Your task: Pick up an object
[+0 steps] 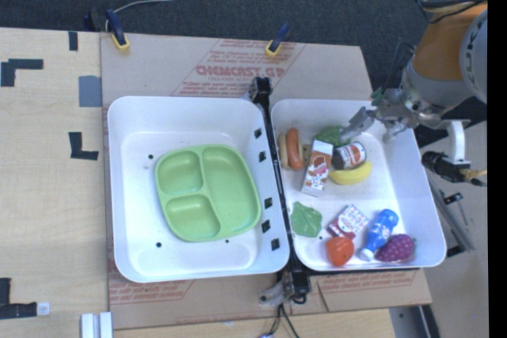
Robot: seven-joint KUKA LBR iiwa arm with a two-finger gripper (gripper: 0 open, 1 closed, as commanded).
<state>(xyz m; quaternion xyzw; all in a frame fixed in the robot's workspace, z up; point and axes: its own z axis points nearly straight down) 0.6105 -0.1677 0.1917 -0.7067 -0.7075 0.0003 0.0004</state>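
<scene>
My gripper (pixel 372 127) hangs over the back of the right bin (pixel 424 194), fingers spread open and nothing between them. Its left finger (pixel 355 124) points down toward a dark jar with a red-and-white label (pixel 349 155), which rests against a yellow banana (pixel 354 173). Beside these lie a green leafy piece (pixel 330 136), a white and red carton (pixel 318 167) and a hot dog (pixel 293 149). Toward the front sit a green leaf (pixel 306 219), a small packet (pixel 348 220), a red tomato (pixel 340 250), a blue bottle (pixel 379 232) and purple grapes (pixel 396 248).
The left bin (pixel 131 131) holds a green divided plate (pixel 207 191). A black divider with clips (pixel 269 170) runs between the bins. The grey and orange arm (pixel 447 51) enters from the upper right. A cardboard sheet (pixel 230 67) lies under both bins.
</scene>
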